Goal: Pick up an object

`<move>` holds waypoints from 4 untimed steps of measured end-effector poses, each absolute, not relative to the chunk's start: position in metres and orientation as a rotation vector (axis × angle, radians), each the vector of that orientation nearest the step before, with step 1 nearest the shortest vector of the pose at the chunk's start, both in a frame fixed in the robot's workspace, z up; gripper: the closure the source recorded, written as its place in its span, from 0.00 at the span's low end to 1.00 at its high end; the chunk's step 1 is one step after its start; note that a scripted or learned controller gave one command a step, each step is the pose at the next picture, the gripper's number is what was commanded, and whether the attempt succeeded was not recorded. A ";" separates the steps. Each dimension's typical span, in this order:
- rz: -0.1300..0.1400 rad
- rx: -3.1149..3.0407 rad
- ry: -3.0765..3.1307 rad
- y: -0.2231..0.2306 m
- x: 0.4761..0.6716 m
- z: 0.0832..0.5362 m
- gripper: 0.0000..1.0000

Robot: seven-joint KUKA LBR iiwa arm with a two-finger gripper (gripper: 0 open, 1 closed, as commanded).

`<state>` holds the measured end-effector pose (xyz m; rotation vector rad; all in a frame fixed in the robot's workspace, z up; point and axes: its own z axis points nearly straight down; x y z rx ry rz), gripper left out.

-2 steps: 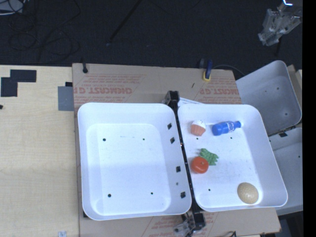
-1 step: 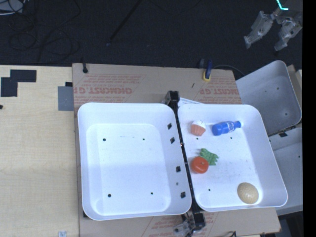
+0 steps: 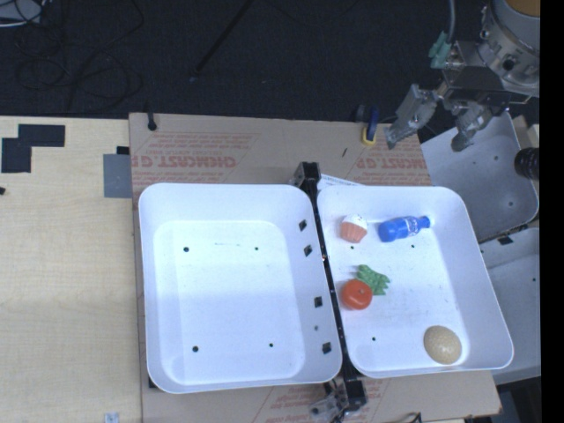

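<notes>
The right bin (image 3: 476, 263) holds a blue bottle (image 3: 403, 227) lying on its side near the back, a small orange and white cupcake (image 3: 353, 229) to its left, a red tomato (image 3: 357, 294) with a green leafy piece (image 3: 374, 279) beside it, and a tan egg-shaped object (image 3: 442, 344) at the front right corner. My gripper (image 3: 432, 129) hangs high above the bench beyond the right bin's back edge. Its two fingers are spread apart with nothing between them.
The left bin (image 3: 159, 236) lies beside the right one, joined by a black divider strip (image 3: 319, 271). Both rest on a cardboard sheet (image 3: 229, 148). A grey metal plate (image 3: 480, 170) sits at the right behind the bins.
</notes>
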<state>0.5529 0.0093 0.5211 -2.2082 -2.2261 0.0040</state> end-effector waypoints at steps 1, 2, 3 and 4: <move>0.024 -2.208 -2.215 0.058 0.513 0.338 0.00; 0.013 -2.220 -2.215 0.054 0.516 0.354 1.00; -0.009 -2.228 -2.226 0.036 0.568 0.468 1.00; 0.003 -2.215 -2.226 0.079 0.646 0.479 1.00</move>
